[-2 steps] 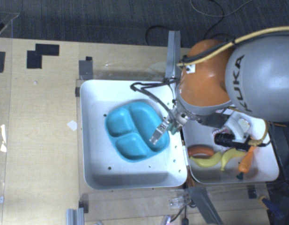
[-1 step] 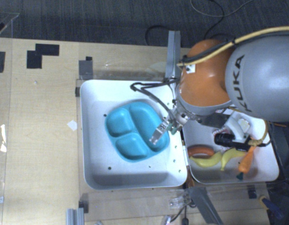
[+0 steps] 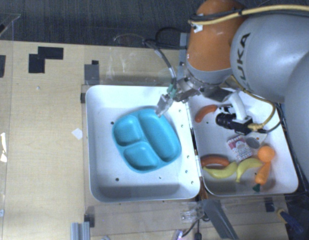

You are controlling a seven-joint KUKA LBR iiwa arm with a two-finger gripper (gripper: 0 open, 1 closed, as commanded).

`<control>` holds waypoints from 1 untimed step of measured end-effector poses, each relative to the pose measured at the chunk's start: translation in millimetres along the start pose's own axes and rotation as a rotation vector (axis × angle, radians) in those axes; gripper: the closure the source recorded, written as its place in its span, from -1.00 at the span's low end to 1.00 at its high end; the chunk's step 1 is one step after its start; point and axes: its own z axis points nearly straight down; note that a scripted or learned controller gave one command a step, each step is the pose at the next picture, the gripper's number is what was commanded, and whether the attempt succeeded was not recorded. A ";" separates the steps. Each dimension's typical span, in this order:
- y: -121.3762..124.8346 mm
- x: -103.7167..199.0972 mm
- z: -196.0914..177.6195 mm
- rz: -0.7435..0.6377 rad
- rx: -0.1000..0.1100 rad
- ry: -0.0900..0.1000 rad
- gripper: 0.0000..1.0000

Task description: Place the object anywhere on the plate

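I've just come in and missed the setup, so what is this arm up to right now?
The grey and orange arm reaches in over the left bin, its gripper at the far edge of the blue divided plate. I can't make out anything between its fingers, and nothing lies on the plate. The items to choose from sit in the right bin: a sausage, a banana, a carrot, an orange and a small packet. So nothing is on the plate yet.

A robotics lab, plainly: a wooden bench (image 3: pixel 39 149) carries black marker patches (image 3: pixel 44 58), two white bins (image 3: pixel 101 184) sit bolted on metal brackets (image 3: pixel 91 74), cables (image 3: pixel 164 54) trail, and an industrial arm (image 3: pixel 264 44) looms overhead.
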 end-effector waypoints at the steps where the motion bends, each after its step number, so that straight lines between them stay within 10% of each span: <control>1: -36.9 -2.4 43.7 0.083 0.004 0.001 -1.00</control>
